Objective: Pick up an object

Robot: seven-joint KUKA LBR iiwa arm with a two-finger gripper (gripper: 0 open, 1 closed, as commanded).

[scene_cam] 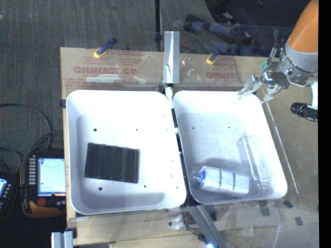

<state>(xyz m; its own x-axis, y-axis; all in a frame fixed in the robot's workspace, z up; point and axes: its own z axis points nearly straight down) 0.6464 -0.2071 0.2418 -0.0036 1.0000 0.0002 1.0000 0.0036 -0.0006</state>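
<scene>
A clear plastic bottle (253,161) lies along the right bin's (217,107) right wall, a blue-and-white labelled container (223,181) touching it near the front edge; a flat, ribbed black slab (111,163) rests toward the left bin's (119,105) front left. Nothing is lifted yet. The gripper (254,88) hovers over the right bin's back right corner, its jaws apparently spread and empty, though glare blurs them.

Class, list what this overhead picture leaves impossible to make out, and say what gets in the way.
- Arm: cut off by the right edge.
- Gripper: too small and blurred to judge.
- Clear tube: transparent, outline faint against the right bin.
- Bottle: label print too small.
- Dark pad: surface detail unreadable.
</scene>
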